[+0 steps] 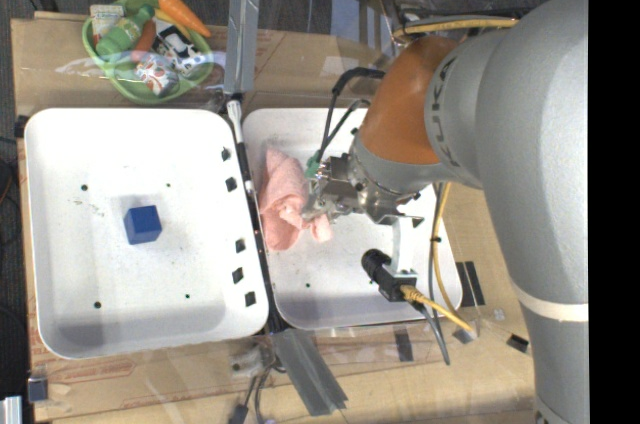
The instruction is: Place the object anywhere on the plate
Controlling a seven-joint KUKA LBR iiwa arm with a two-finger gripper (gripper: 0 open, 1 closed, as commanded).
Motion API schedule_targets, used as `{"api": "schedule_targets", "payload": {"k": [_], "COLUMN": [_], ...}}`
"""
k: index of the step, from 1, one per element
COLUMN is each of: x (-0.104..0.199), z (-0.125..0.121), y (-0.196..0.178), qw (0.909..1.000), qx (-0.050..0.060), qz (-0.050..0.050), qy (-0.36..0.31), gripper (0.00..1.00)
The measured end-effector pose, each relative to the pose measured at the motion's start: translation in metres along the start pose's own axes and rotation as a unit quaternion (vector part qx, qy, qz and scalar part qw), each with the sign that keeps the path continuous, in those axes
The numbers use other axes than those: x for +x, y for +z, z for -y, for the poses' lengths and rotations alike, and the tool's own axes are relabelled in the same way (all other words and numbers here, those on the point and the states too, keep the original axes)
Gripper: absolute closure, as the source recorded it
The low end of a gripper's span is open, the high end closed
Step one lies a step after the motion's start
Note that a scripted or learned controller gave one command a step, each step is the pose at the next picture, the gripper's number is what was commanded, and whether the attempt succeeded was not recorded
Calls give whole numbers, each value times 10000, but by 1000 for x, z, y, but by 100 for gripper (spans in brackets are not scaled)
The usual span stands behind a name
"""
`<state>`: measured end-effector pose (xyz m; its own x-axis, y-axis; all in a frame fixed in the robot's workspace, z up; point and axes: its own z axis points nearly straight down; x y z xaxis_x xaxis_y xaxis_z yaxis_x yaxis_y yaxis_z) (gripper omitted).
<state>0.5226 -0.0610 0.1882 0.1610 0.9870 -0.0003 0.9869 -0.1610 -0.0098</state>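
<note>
A crumpled pink cloth-like object [281,200] lies in the right bin [330,310], against its left wall. My gripper [322,195] is low over the pink object's right edge and touches or nearly touches it. The wrist and the orange band above it hide the bin floor to the right. A small blue cube [143,223] rests in the left bin [60,134], left of its centre and far from the gripper.
A green bowl [128,88] filled with toy food, an orange carrot among it, stands on the bench behind the left bin. A black and yellow cable [410,294] runs across the right bin's near right corner. A ridge with black clips divides the bins.
</note>
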Motion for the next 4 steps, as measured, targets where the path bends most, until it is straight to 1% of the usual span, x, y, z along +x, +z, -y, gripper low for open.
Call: {"api": "schedule_targets", "payload": {"k": [1, 2, 3, 4], "x": [1, 59, 109, 150], "z": [-1, -9, -8, -16], "y": [-40, -44, -33, -30], "qw": [10000, 9787, 9178, 8202], "qx": [-9, -14, 1, -19], "qz": [3, 16, 16, 27], "qy": [-37, -2055, -3969, -5721], "gripper": [100, 100, 100, 100]}}
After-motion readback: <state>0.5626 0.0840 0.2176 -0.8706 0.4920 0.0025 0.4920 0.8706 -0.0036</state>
